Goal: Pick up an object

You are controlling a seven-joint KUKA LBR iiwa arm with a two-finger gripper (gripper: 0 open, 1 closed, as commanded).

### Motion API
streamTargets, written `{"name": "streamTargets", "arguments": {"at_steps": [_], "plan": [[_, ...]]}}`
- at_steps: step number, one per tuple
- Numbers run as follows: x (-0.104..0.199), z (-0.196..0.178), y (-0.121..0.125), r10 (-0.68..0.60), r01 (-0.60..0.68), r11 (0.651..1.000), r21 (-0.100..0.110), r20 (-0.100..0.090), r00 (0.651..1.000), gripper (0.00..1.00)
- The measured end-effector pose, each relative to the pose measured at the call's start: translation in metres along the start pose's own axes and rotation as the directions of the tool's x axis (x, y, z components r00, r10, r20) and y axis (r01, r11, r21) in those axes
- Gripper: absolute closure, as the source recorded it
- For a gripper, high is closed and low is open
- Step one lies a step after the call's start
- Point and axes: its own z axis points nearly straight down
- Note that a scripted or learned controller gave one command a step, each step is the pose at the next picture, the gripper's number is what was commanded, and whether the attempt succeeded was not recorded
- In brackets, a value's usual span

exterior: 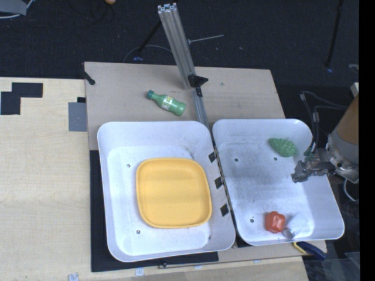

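In the right bin (258,174) a green leafy toy (283,147) lies near the back right corner. A red pepper-like toy (275,222) rests by the bin's front edge. My gripper (303,172) hangs at the right side of this bin, a little below and to the right of the green toy, and I see nothing between its fingers. A square yellow plate (173,192) lies flat in the left bin (117,157).
A small green bottle (167,102) lies on its side on the bench behind the left bin. A slanted metal rail (180,40) rises behind the bins. Black clips (218,181) join the two bins along the middle.
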Motion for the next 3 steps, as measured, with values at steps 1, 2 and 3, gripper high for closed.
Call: {"name": "streamTargets", "arguments": {"at_steps": [1,2,3], "plan": [[-0.001,-0.043,-0.003,0.001,-0.001,1.000,0.001,0.000,1.000,1.00],[-0.002,-0.078,-0.003,0.001,-0.001,1.000,0.001,0.000,1.000,1.00],[0.047,-0.067,-0.007,-0.003,0.003,1.000,0.005,-0.002,1.000,1.00]]}}
